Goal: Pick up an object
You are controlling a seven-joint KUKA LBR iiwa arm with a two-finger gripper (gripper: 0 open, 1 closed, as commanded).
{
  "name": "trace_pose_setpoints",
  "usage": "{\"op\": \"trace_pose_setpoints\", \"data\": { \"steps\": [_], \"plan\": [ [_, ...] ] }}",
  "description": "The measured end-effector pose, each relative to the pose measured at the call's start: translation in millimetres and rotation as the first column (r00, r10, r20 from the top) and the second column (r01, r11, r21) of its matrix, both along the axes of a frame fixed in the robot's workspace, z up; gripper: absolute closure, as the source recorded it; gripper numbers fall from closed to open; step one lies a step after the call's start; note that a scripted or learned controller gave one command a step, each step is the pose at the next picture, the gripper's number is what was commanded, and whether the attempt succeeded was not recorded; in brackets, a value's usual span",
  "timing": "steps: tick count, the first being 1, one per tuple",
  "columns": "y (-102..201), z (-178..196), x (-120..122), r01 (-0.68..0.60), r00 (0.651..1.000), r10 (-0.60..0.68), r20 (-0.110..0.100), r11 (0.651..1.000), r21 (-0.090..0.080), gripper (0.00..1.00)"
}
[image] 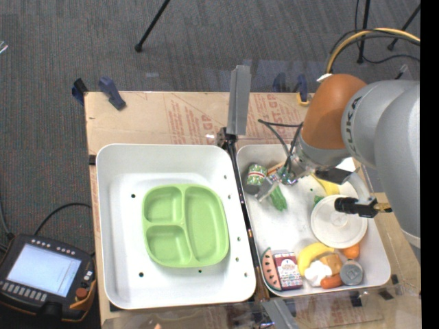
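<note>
My gripper [272,186] is low in the far left part of the right bin [381,252], beneath the grey arm and its orange band. A small green object [278,199] lies right at the gripper's tip, either touching it or just under it. A green and white can [256,175] lies just left of the gripper, near the bin's left wall. The arm hides the gripper's upper part.
A white round dish [336,229] sits mid-bin. Along the near edge lie a watermelon slice [268,269], a red box [285,260], a banana [313,253], a carrot [330,282] and a grey disc [351,273]. The left bin [116,177] holds a green divided plate [185,225].
</note>
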State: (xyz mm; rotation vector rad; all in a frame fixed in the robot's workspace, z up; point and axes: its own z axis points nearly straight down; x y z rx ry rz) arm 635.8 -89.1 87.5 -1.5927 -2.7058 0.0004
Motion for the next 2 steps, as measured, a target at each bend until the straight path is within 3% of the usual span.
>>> {"op": "trace_pose_setpoints", "data": {
  "steps": [1, 2],
  "plan": [
    [0.6, -0.5, -30.5, 0.097, 0.995, -0.097, -0.001, 0.995, 0.001, 0.0],
    [0.2, 10.4, -29.7, 0.094, 0.996, -0.094, 0.0, 0.996, 0.001, 1.0]
  ]
}}
